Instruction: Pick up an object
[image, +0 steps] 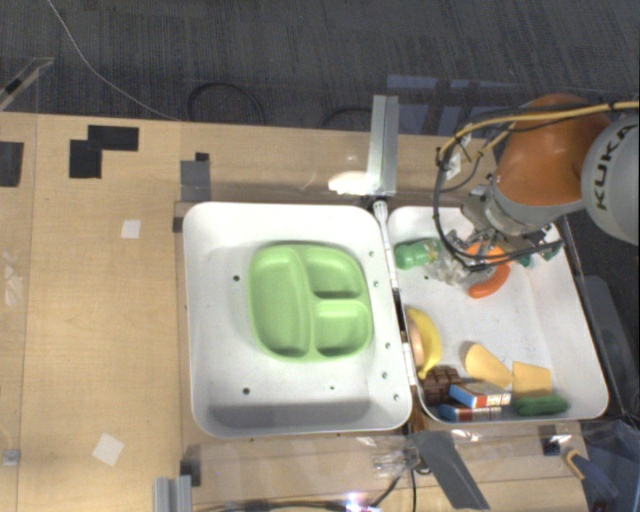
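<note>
Camera view: gripper is low over the right bin's far end, right above the orange piece beside the green item, likely lining up a pick; grip state unclear.

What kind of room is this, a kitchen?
Probably a robot lab, not a kitchen: a robot arm reaches over two white bins, and the food looks like toys, such as a banana.
</note>
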